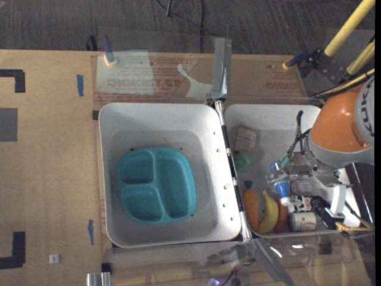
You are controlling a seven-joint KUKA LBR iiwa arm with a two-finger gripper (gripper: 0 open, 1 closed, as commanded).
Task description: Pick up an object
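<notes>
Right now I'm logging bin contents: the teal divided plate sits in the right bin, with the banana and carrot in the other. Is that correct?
Not quite. The camera view shows the plate in the left bin; the banana and carrot lie in the right bin.

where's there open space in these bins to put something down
Left bin: bare floor borders the teal divided plate, widest along the back wall. Right bin: a bare strip at the back, beyond the small packet. Its front is crowded: carrot, banana, can, and the tool.
</notes>
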